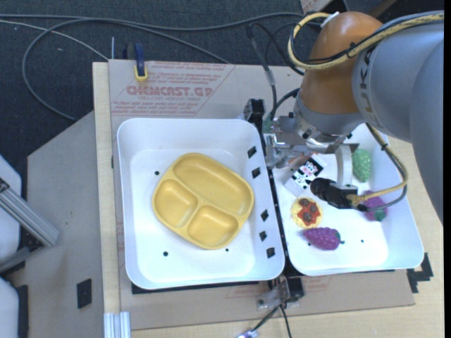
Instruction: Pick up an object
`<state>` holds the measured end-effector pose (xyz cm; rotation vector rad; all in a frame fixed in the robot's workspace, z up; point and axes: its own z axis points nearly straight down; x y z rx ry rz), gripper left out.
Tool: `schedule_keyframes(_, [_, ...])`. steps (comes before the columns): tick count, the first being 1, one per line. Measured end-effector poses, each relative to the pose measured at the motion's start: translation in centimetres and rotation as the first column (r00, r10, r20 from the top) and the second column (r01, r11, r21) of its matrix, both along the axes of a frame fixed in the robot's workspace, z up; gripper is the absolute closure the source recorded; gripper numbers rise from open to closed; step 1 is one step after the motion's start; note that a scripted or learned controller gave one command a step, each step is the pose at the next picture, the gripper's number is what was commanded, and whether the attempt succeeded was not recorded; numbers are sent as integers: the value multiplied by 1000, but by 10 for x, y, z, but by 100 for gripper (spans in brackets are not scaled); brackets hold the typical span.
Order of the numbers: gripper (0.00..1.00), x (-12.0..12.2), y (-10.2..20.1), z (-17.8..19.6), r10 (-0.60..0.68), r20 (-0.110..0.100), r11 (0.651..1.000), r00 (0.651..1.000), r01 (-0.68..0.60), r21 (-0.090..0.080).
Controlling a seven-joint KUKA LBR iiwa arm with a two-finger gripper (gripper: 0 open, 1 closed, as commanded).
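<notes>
My gripper [299, 159] hangs under the grey and orange wrist, over the near-left part of the right bin [402, 255]. Just beneath it lies a small white card with black marks [306, 174]. A round red and yellow toy food piece [308, 213] rests a little closer to the front. A purple grape bunch [323, 237] lies in front of that. A green bunch [361, 165] sits to the right of the gripper, and a small purple and green piece [376, 210] lies further right. I see nothing between the gripper and the bin floor that is lifted.
The left bin [134, 189] holds a yellow divided plate [203, 199]. A ridge with black clips [266, 196] separates the two bins. The arm covers the back of the right bin. A cardboard sheet [169, 90] lies behind the bins.
</notes>
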<state>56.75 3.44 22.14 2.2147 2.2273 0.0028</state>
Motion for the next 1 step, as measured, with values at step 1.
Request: schedule_keyframes(1, [100,26,49,-4,0,1,1000,1000,0,1])
